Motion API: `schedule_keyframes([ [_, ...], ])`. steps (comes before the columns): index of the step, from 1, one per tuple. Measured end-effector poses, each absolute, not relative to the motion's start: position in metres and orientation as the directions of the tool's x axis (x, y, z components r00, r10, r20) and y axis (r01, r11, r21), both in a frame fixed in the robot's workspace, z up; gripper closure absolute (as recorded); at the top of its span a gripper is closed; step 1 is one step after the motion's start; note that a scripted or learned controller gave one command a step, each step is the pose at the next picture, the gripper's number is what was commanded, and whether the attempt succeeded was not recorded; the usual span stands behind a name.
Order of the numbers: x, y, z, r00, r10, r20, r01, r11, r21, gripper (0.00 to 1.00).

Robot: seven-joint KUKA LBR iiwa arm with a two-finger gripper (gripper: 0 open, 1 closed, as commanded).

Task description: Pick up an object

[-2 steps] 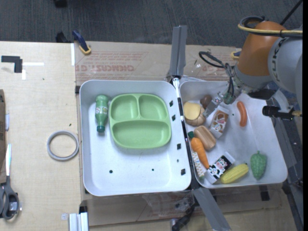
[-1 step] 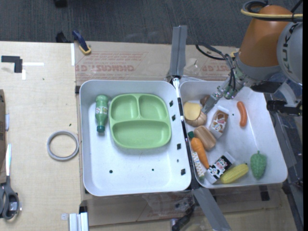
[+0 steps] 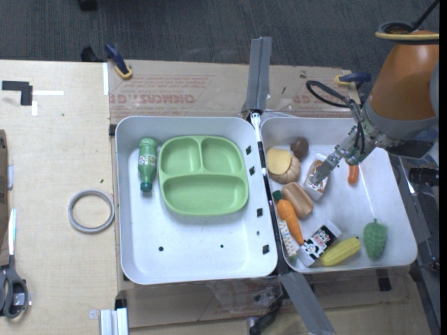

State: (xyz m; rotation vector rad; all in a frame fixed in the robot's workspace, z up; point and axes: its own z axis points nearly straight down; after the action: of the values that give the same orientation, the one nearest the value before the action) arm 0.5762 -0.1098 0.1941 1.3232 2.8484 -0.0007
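Cardboard-covered bench carries two white bins; right bin [image 3: 401, 208] holds glossy plastic food. Gripper [image 3: 319, 176] hangs over a small packet [image 3: 316, 184], partly hiding it; jaw state unclear.

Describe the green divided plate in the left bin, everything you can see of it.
The green plate is a pale green, plastic-looking tray with rounded corners and three compartments: two small ones at the far side, one wide one nearer. It lies flat on the left bin floor, toward the far side. A small green bottle lies right beside its left edge.

Pale wooden bench [image 3: 56, 159] (dark carpet [image 3: 209, 12] beyond)
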Motion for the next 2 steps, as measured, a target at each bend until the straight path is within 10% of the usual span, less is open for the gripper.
schedule_keyframes([
  [1,0.565,-0.105,0.170,-0.710,0.705,0.000,0.705,0.710,-0.001,0.00],
  [2,0.595,-0.105,0.106,-0.654,0.756,-0.029,0.756,0.655,0.019,0.00],
])
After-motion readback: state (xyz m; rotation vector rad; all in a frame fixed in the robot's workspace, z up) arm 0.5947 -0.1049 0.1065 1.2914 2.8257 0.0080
